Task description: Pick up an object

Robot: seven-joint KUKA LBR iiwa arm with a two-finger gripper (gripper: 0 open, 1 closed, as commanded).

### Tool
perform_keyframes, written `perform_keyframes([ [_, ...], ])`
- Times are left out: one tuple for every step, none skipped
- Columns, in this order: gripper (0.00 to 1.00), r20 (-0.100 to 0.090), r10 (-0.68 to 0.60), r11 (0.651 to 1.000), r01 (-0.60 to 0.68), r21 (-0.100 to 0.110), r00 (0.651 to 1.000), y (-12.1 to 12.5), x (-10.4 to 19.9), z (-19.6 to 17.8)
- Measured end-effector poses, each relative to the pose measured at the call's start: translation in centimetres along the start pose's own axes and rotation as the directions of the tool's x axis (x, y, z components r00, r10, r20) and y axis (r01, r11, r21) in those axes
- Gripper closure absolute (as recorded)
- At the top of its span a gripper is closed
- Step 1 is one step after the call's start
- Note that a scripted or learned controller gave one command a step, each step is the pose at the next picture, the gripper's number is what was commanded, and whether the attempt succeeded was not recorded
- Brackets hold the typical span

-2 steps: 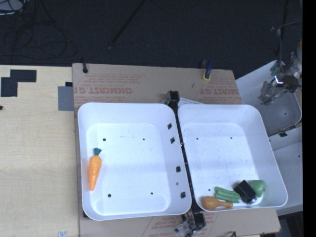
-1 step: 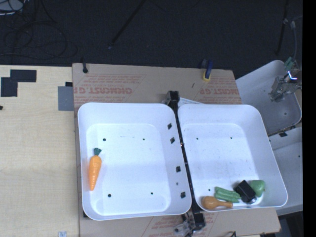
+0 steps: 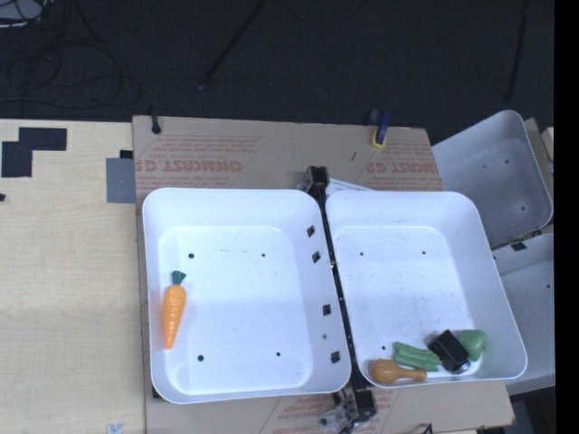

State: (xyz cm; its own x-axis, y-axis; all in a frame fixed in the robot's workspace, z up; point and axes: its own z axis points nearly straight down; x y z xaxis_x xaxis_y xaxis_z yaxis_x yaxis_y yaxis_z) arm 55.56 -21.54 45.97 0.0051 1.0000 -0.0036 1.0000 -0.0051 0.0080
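An orange toy carrot (image 3: pixel 173 310) with a green top lies near the left wall of the left bin (image 3: pixel 226 215). In the near right corner of the right bin (image 3: pixel 407 211) several small things crowd together: a green bean-like pod (image 3: pixel 415 356), a black block (image 3: pixel 450 351), a light green piece (image 3: pixel 473 340) behind the block, and an orange-tan pear-shaped toy (image 3: pixel 394 372) against the front wall.
The two bins sit side by side on a brown cardboard sheet (image 3: pixel 271 156), joined by a black clip strip (image 3: pixel 330 287). A pale grey plate (image 3: pixel 493 179) stands at the right. A blue-and-yellow clamp (image 3: pixel 381 129) holds the cardboard's far edge.
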Motion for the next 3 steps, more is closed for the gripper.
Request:
perform_keyframes([
  [1.00, -0.009, -0.002, 1.000, 0.002, 0.023, 1.000, -4.6, 3.4, 11.7],
  [1.00, -0.003, -0.010, 1.000, 0.010, 0.002, 1.000, -6.4, 7.9, 3.7],
  [1.00, -0.007, -0.008, 1.000, 0.008, 0.022, 1.000, -1.3, 9.1, 17.9],
])
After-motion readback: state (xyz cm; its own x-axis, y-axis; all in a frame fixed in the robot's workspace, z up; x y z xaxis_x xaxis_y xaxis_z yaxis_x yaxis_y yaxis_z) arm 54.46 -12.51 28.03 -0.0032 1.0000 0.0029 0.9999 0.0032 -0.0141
